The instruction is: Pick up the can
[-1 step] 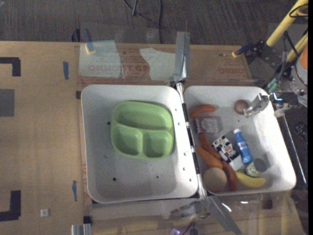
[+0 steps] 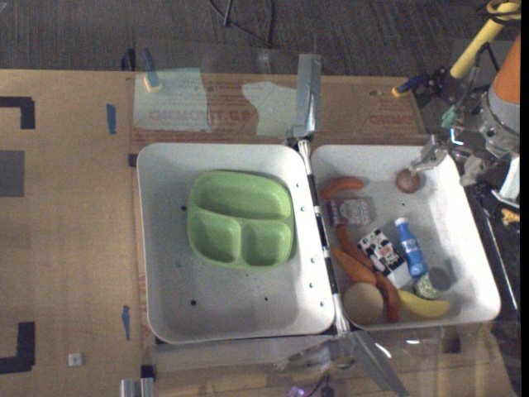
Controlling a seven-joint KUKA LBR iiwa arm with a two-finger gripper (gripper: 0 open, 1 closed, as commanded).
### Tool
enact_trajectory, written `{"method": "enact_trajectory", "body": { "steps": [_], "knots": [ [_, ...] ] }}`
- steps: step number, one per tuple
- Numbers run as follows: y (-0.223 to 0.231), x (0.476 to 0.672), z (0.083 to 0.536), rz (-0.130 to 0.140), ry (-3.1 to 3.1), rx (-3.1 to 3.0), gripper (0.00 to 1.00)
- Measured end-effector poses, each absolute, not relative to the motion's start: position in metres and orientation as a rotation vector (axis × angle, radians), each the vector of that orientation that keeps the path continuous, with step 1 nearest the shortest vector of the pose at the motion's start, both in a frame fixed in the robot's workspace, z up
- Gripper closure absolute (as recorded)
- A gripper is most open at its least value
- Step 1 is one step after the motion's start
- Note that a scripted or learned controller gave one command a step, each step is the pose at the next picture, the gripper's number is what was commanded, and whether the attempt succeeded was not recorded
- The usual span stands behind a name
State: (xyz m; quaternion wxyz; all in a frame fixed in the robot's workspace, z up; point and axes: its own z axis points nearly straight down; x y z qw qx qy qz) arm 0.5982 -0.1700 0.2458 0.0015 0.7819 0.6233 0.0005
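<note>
The can (image 2: pixel 352 212) is silvery with a purplish label and lies on its side in the upper left part of the right bin (image 2: pixel 471 222), just below a red-orange sausage (image 2: pixel 341 187). My gripper (image 2: pixel 450 162) hangs over the bin's far right corner, well to the right of the can and apart from it. Its fingers (image 2: pixel 427 155) stand apart with nothing between them, so it is open. A small brown round thing (image 2: pixel 407 180) lies just left of the gripper.
The right bin also holds a carrot (image 2: pixel 350 256), a black-and-white box (image 2: pixel 380 250), a blue bottle (image 2: pixel 411 247), a banana (image 2: pixel 426 307) and a tan ball (image 2: pixel 363 302). A green divided plate (image 2: pixel 241 218) sits in the left bin (image 2: pixel 165 288).
</note>
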Motion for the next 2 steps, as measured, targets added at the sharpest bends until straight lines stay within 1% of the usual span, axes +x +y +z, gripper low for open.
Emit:
{"method": "enact_trajectory", "body": {
  "steps": [1, 2],
  "knots": [
    [-0.202, 0.614, 0.124, -0.002, 2.028, 2.402, 0.00],
    [-0.181, 0.611, 0.086, 0.001, 1.992, 2.427, 0.00]
  ]
}}
